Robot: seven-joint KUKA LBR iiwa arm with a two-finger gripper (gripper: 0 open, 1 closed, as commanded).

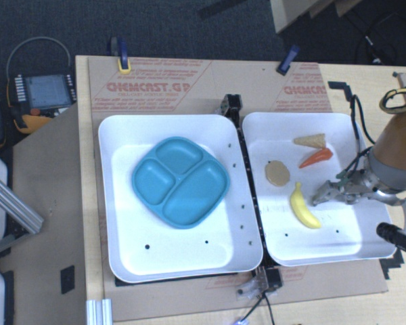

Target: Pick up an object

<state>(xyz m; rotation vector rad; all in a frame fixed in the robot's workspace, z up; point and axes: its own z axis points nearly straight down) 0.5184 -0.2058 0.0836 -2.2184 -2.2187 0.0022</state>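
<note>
The banana (304, 208) lies low in the right bin (325, 249), its long axis slanting from upper left to lower right. My claw (325, 193) hovers just beside it, spread, pinching nothing. Bare floor runs below it to the near rim; cookie (277, 173), carrot (316, 158) and wedge (310, 141) lie above.

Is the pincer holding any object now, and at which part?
Nothing is held: the pincer is over the right bin, just right of the banana, with nothing between its fingers.
</note>
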